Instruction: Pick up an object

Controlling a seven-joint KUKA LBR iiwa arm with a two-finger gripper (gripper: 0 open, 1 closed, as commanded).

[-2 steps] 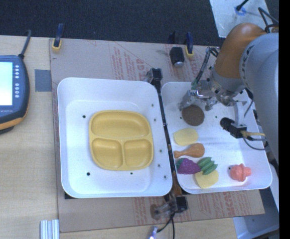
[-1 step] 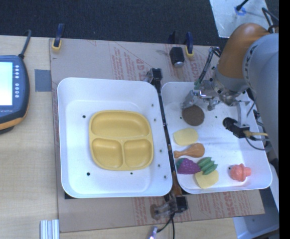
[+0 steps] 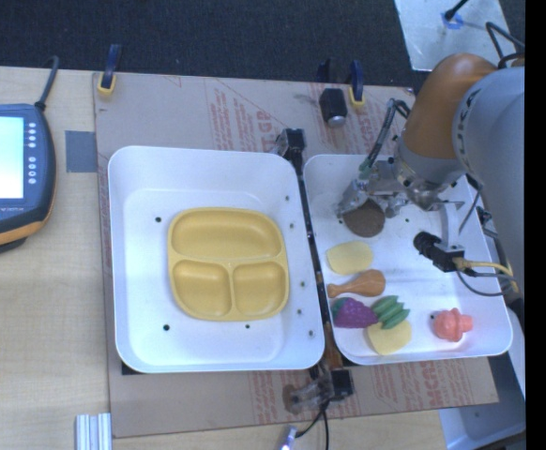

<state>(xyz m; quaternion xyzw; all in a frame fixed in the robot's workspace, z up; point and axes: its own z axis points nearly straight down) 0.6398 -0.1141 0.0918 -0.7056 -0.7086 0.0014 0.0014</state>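
My gripper (image 3: 369,202) is low in the upper half of the right bin (image 3: 498,340). Right under its tip is a round brown toy (image 3: 365,221); I cannot tell whether the two touch. Nearer the front of the same bin lie a pale yellow slice (image 3: 349,256), a tan drumstick (image 3: 358,285), a purple grape bunch (image 3: 352,313), a green piece (image 3: 390,309), a second yellow slice (image 3: 388,337) and a pink-orange toy (image 3: 452,324).
The left bin (image 3: 132,251) holds a yellow divided tray (image 3: 228,262). A tablet-like pendant (image 3: 6,172) lies on the bench at far left. Clamps sit along the board's back edge, and the bins' shared wall runs just left of the toys.
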